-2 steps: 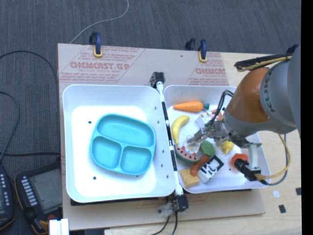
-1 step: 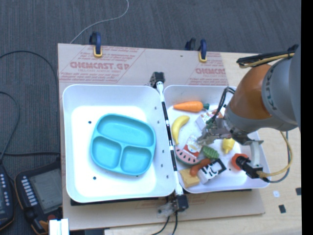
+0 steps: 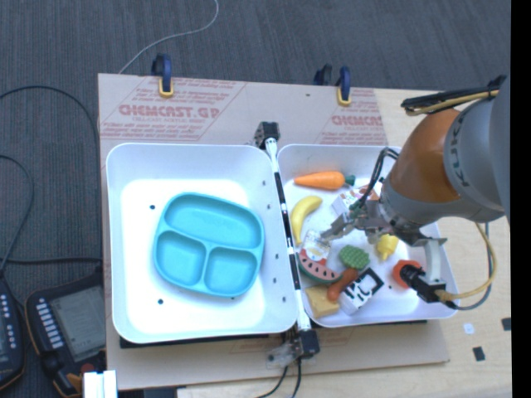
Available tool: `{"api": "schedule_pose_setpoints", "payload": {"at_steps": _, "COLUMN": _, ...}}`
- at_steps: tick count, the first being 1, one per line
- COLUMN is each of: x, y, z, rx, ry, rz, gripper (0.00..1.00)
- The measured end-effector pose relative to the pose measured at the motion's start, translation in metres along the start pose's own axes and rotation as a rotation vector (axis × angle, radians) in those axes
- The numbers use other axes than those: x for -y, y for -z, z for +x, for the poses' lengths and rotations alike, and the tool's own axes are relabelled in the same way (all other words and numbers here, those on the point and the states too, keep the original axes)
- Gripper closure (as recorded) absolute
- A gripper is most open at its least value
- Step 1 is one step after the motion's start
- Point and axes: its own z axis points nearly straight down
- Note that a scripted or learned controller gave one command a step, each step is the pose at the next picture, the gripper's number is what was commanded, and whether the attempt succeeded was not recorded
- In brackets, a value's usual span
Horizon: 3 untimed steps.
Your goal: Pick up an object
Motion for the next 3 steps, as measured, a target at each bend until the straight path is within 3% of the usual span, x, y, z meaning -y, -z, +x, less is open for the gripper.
{"api": "schedule_pose_setpoints", "payload": {"at_steps": 1, "x": 0.036, "y": -0.012, "z": 0.016, "rx": 0.005, "ry": -0.003, "rz": -0.003, "gripper": 0.0}}
{"api": "schedule_pose_setpoints", "payload": {"at_steps": 2, "x": 0.034, "y": 0.001, "z": 0.015, "rx": 0.005, "ry": -0.003, "rz": -0.004, "gripper": 1.0}}
{"api": "schedule_pose_setpoints", "payload": {"at_steps": 3, "x": -0.035, "y": 0.08, "z": 0.072, "rx": -0.002, "ry": 0.002, "rz": 0.022, "gripper": 1.0}}
